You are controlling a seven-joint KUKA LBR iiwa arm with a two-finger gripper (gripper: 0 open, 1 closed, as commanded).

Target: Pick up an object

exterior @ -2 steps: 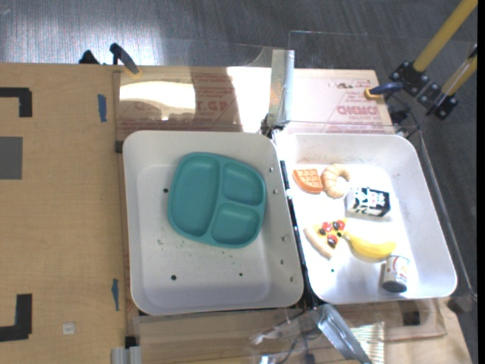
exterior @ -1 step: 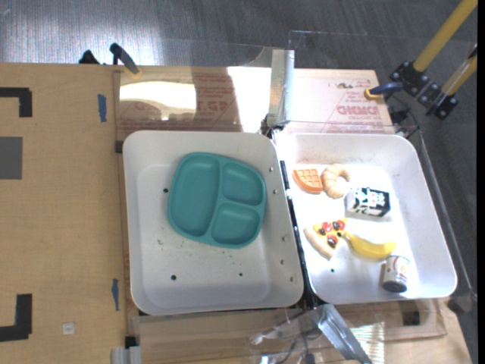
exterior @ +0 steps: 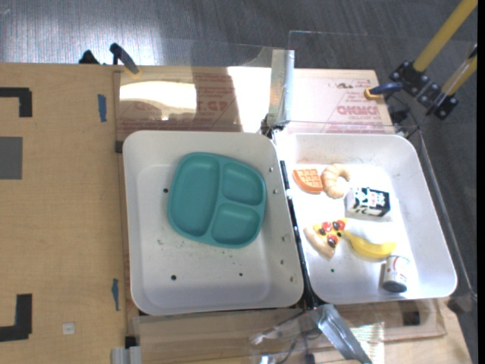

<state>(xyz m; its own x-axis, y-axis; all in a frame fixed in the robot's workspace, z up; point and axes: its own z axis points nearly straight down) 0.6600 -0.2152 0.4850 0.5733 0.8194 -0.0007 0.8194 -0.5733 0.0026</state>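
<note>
The right bin [exterior: 424, 196] holds several small objects: a waffle [exterior: 308, 180], a croissant [exterior: 335, 180], a black-and-white carton [exterior: 368, 202], a pizza slice [exterior: 326, 236], a banana [exterior: 369, 246] and a small can [exterior: 394, 273] lying near the front right corner. They lie loosely spaced, the pizza slice touching the banana's left end. In the left bin [exterior: 144, 264] sits a teal divided plate [exterior: 216, 199] with three compartments.
A yellow-and-black stand [exterior: 432, 59] rises at the top right, beyond the right bin. Clear plastic panels [exterior: 282, 89] stand behind the bins. Brown cardboard [exterior: 57, 203] covers the bench to the left.
</note>
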